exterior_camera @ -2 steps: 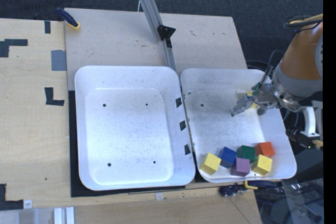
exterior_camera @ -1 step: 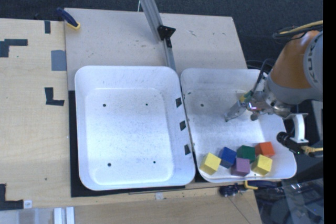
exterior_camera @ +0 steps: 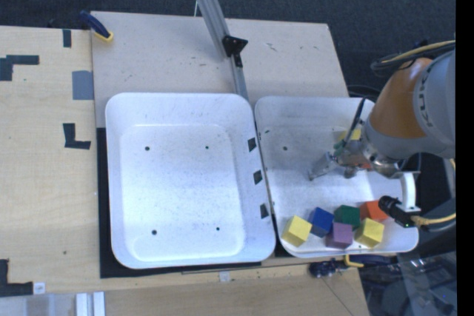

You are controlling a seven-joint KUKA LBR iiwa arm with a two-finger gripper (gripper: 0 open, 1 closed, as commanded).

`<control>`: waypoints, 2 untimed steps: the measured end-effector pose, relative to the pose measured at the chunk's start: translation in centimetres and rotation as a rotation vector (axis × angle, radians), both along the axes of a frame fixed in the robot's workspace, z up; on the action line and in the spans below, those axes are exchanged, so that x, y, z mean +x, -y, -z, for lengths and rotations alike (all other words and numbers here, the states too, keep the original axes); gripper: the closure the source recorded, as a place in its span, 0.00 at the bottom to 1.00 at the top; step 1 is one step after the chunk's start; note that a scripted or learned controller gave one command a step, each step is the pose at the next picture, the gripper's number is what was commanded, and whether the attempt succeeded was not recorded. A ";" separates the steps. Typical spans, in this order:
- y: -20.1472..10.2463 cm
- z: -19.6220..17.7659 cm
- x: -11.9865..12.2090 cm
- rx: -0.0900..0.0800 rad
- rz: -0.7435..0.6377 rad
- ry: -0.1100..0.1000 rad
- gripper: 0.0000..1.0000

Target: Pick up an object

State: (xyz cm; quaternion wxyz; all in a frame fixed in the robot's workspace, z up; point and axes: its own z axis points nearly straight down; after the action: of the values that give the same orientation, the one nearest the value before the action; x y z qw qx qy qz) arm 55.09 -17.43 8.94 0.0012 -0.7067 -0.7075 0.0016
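Blocks (exterior_camera: pixel 335 225): small, matte, square-edged cubes

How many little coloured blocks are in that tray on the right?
6, bunched along the near edge of the right bin: yellow, blue, purple, green, orange, second yellow. The arm may hide more.

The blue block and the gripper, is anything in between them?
No. In the camera view, just bare white bin floor lies between the gripper and the blue block.
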 end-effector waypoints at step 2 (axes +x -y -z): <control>-0.6 -5.7 -0.4 0.000 0.000 0.006 1.00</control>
State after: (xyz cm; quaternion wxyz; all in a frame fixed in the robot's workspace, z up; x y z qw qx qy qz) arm 54.67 -16.80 14.67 -0.0010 -0.7066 -0.7076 -0.0008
